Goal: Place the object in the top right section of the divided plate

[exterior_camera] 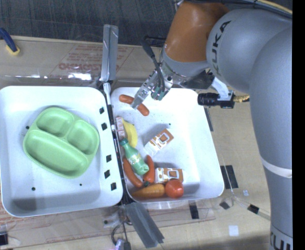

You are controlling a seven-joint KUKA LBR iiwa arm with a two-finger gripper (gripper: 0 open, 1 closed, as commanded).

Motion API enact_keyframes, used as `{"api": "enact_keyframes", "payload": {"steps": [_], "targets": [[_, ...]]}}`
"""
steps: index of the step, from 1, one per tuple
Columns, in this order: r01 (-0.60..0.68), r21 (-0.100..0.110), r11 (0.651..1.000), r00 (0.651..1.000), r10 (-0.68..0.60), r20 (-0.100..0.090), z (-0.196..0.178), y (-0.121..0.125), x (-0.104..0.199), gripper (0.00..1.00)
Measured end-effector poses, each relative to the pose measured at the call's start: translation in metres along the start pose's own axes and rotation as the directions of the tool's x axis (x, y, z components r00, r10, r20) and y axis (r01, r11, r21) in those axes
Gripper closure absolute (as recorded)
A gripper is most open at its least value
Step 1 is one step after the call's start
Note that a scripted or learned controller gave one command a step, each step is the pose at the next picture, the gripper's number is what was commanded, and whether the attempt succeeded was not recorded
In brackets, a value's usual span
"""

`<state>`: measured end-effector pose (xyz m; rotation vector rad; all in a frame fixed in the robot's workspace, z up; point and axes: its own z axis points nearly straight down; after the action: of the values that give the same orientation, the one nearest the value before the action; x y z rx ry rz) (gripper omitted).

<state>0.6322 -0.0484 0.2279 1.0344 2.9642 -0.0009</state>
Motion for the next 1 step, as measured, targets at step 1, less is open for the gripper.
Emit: {"api": "enact_keyframes", "payload": {"steps": [1], "targets": [[-0.087,0.002,0.996,0.996,0.087,-0.004,0.0081,0.0587,0.0521,1.00]]}}
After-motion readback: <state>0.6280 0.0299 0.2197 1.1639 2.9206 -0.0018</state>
